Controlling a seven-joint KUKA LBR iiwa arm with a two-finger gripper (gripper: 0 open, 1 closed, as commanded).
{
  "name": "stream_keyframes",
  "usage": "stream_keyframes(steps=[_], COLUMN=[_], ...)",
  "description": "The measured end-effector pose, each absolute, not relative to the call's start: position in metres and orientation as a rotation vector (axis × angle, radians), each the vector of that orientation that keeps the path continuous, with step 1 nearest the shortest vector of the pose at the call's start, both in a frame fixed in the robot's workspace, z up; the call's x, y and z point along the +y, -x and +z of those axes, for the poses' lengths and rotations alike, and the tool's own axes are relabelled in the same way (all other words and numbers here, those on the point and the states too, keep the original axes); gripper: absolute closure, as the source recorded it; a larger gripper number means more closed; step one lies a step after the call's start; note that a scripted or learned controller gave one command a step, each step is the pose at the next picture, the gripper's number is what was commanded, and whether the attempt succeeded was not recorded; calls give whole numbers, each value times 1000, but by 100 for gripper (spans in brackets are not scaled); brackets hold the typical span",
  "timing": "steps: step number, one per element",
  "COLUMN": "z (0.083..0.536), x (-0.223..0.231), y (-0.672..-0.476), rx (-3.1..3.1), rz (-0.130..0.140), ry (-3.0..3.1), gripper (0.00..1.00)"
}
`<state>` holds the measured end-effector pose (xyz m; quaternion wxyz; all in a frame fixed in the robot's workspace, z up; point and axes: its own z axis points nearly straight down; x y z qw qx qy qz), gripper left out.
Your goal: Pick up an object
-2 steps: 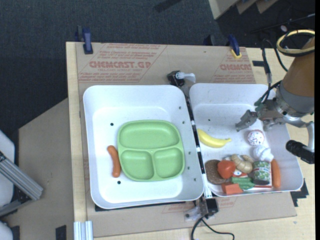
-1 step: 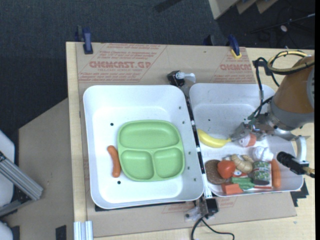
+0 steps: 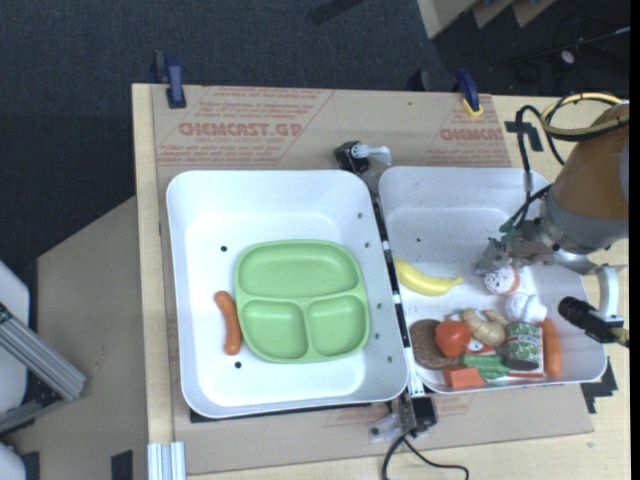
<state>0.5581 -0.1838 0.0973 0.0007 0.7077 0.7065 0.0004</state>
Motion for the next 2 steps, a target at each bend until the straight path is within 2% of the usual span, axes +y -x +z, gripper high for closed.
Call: stream_keyframes(steps=[1,2], z=[145,209], x=[-104,-38], y=[-529,-574], rx=[2230,2227], rz=[2,12], ry=[-2217,-2207], gripper=[100,100])
